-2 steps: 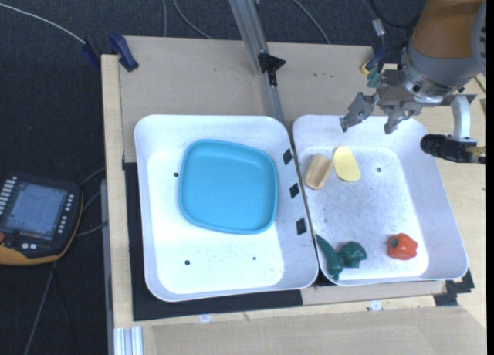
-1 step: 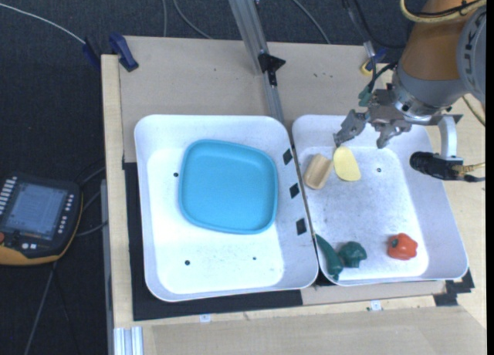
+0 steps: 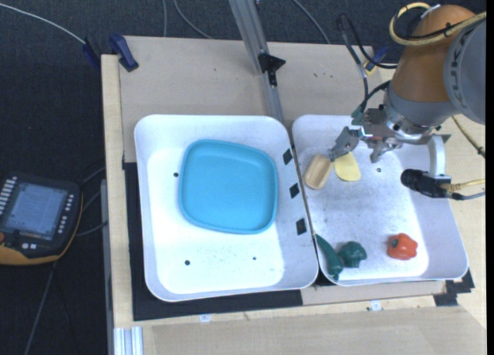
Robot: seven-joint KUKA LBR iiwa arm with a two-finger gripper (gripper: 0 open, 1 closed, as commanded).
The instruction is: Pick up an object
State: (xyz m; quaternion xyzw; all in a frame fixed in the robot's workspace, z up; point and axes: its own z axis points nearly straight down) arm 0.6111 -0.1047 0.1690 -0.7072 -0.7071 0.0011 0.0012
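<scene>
Tan piece (image 3: 317, 171): tilted, at right bin's (image 3: 440, 265) left wall.
Yellow piece (image 3: 348, 167): just beside it.
Green toy (image 3: 345, 255): near-left corner.
Red toy (image 3: 401, 246): near edge.

Arm (image 3: 455, 52): grey casing, orange band, yellow cable loop at 12 o'clock; gripper (image 3: 361, 143): metal, two grey fingers

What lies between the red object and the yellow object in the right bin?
In the camera view, only bare white bin floor lies between the red object and the yellow object.
</scene>
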